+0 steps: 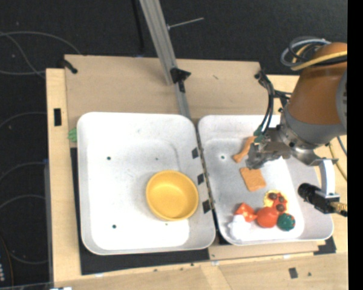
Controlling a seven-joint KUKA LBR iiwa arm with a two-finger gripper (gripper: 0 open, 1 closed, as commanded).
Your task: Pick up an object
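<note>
No legible text, label, brand or number anywhere I look. My orange band at the frame's right is plain; both white bins carry only dark specks, nothing I can read.

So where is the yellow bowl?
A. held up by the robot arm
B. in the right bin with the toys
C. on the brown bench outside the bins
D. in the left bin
D: the yellow bowl sits on the floor of the left bin, near its right wall, while the small toys lie in the right bin.
</note>
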